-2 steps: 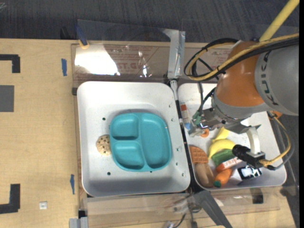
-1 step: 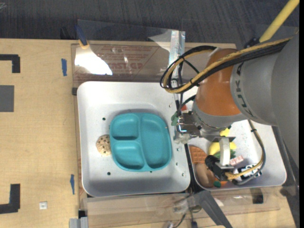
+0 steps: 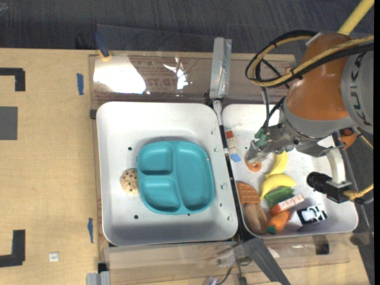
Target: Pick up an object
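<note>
Claw (image 3: 259,153) is down in the right bin (image 3: 350,221) at center right of the frame, can't tell if it's gripping anything. It's right over a small orange ring (image 3: 255,165), with the banana (image 3: 276,171) just beside it.

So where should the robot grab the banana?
Probably across the middle of the banana, coming straight down from above. It lies flat and slanted in the right bin, narrow across its curve, so fingers could close on its two long sides. Its lower end crowds the other toy food, so the upper half near the gripper looks freer.
</note>
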